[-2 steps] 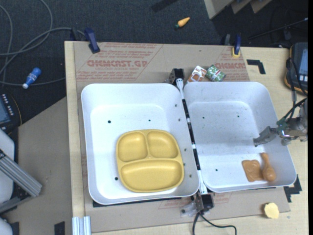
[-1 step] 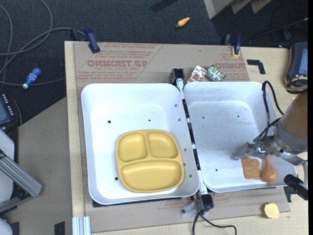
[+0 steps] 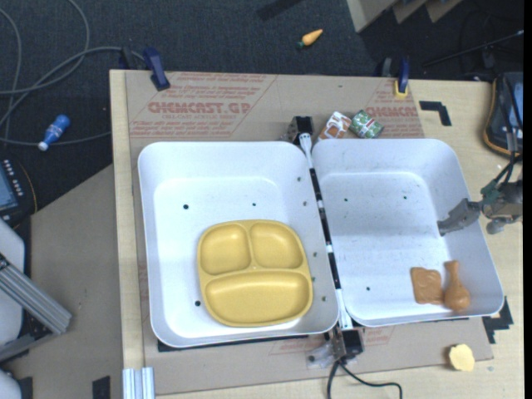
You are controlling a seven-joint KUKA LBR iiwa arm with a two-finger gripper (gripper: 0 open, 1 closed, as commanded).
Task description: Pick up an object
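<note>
Currently your tool [image 3: 460, 216] sits at the right bin's [image 3: 378, 169] right rim; whether it is apart or together, you cannot tell. Brown chicken-leg-shaped toy [image 3: 440, 286] lies in that bin's near right corner, apart from the tool. Yellow three-compartment plastic plate [image 3: 253, 273] rests in the left bin [image 3: 166, 181].

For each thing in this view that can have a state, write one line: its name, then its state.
Yellow divided plate: upright, flat in the left bin.
Brown toy drumstick: lying in the right bin's near right corner.
Gripper: over the right bin's right edge, holding nothing.
</note>
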